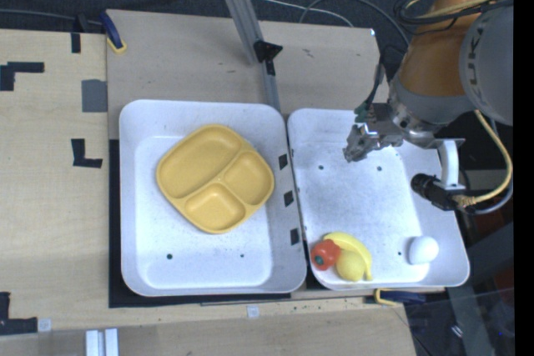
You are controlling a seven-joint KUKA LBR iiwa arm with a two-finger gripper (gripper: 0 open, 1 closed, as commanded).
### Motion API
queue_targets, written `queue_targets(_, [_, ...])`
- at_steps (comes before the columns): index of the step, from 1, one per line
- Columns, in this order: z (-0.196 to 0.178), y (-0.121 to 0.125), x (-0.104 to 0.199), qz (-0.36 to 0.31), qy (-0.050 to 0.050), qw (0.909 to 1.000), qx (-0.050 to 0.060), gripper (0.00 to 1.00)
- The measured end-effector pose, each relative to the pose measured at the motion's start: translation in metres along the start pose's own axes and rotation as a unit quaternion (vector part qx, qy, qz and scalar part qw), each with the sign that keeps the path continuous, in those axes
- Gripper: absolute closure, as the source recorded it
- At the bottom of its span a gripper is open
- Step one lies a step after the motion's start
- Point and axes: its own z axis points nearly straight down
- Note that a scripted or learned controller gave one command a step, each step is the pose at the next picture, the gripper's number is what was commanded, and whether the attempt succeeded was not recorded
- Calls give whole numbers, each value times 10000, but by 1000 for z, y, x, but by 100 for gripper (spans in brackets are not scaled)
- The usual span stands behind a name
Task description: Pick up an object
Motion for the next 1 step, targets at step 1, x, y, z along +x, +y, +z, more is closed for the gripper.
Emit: queue_targets(1, [-8, -9, 48, -4, 2, 10000, -6, 100])
